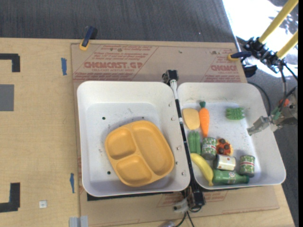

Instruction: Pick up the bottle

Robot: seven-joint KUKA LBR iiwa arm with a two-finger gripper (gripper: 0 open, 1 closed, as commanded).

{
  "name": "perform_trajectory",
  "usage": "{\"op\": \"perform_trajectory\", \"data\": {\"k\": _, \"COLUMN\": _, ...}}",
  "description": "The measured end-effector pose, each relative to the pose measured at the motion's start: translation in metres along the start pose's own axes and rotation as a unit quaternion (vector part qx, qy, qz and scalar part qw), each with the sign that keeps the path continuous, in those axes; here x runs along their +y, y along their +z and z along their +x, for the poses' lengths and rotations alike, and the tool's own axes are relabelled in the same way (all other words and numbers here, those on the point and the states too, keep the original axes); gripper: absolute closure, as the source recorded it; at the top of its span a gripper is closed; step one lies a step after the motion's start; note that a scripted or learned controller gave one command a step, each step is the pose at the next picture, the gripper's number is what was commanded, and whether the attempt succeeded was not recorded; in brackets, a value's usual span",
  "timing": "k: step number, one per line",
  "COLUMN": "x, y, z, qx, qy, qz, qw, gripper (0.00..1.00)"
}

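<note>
The bottle (230,177) is green with a printed label. It lies on its side along the front wall of the right bin (265,105), neck toward the right, just right of a banana's tip. My gripper (263,123) shows partly at the view's right, hovering over the right bin's right rim. It is well behind and to the right of the bottle and apart from it, with nothing seen in its grasp.
Around the bottle lie a banana (202,167), a white can (225,162), two green cans (246,164) (209,147), a cucumber (194,140), a carrot (204,119), a tan piece (191,118) and a green leafy toy (235,113). The left bin (94,103) holds a yellow divided plate (138,152).
</note>
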State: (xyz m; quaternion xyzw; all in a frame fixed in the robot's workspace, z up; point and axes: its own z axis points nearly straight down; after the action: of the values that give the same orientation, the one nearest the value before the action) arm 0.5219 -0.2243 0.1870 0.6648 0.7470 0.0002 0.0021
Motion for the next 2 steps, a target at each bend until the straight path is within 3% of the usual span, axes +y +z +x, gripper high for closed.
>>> {"op": "perform_trajectory", "data": {"k": 2, "x": 0.0001, "y": 0.0001, "z": 0.0003, "qx": 0.0, "qy": 0.0, "qz": 0.0, "qw": 1.0, "gripper": 0.0}}
